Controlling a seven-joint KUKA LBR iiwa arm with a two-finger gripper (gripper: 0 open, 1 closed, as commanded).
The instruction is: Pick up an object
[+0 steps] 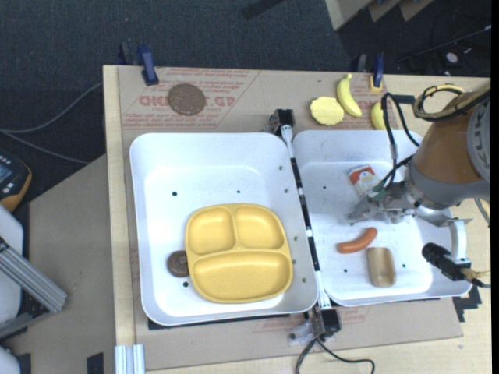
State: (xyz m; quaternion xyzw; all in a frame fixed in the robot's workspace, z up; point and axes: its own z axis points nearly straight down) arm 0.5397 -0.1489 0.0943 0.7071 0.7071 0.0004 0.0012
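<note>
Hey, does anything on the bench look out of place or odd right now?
Yes: a banana and a yellow wavy-edged piece lie on the bench behind the right bin, outside both bins. A brown disc sits partly tucked under the yellow divided plate.

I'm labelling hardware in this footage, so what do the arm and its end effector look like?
The grey KUKA arm has rounded, bulky segments, with a broad orange band above a grey wrist. Black cables loop along it, and a yellowish cable coils near the top. The end effector is a small grey metal assembly tapering to thin parts.
</note>
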